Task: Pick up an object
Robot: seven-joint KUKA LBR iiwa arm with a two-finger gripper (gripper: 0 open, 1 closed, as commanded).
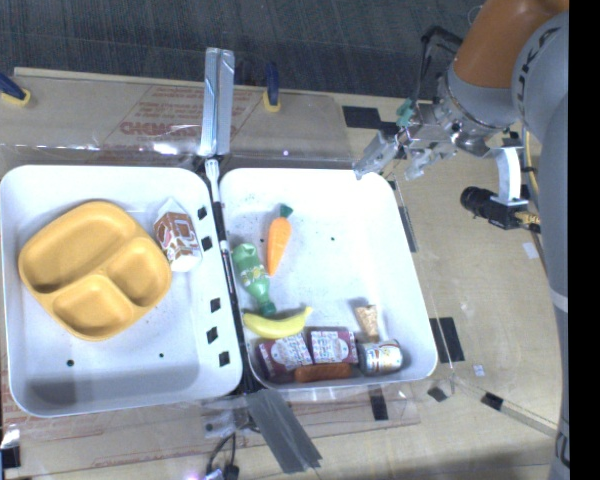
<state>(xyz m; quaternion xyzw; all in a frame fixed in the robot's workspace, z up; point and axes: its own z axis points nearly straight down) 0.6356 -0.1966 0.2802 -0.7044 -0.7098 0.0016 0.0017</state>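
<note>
My gripper [392,160] hangs over the far right corner of the right bin [405,268], above its rim. Its fingers stand open with nothing between them. In that bin an orange carrot [277,243] lies near the left wall, well left of and nearer than the gripper. A green toy vegetable [250,273] lies just below the carrot, and a yellow banana [276,321] below that. Along the near wall are red packets [306,354], a small can [382,358] and a small beige item [367,320].
The left bin [110,388] holds a yellow divided plate [95,268] and a brown-and-white packet [177,238] by the divider. A metal clamp bar [218,98] stands at the far edge between the bins. Bare white floor lies in the right bin's middle and far right.
</note>
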